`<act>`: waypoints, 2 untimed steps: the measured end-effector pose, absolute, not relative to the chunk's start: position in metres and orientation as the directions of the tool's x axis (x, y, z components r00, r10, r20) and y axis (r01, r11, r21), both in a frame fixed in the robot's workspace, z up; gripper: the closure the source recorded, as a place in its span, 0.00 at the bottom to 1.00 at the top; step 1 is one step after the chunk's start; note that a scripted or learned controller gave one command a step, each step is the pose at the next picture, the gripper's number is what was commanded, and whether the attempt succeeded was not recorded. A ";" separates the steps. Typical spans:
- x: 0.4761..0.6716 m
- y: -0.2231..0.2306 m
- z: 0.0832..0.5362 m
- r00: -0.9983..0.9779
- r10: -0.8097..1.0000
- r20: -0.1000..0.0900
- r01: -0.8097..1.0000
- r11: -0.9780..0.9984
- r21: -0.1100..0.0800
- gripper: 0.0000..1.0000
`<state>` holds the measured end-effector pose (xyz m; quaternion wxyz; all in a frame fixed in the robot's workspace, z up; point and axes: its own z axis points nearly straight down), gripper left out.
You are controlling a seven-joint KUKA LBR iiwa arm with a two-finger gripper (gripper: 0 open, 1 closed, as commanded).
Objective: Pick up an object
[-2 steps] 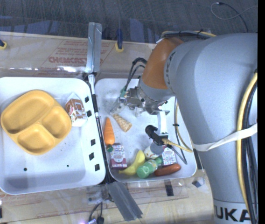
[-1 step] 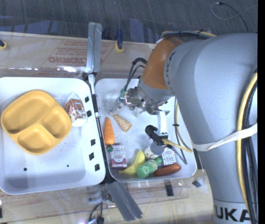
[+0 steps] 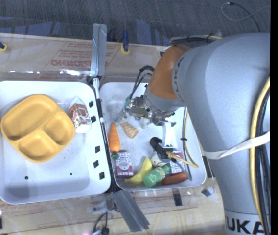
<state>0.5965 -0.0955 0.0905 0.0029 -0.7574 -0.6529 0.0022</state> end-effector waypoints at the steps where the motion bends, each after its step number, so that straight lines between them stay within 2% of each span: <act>1: 0.575 -0.120 0.091 0.145 0.989 0.001 0.989 -0.145 -0.006 0.00; 2: 0.575 -0.119 0.100 0.141 0.990 0.002 0.990 -0.141 -0.009 1.00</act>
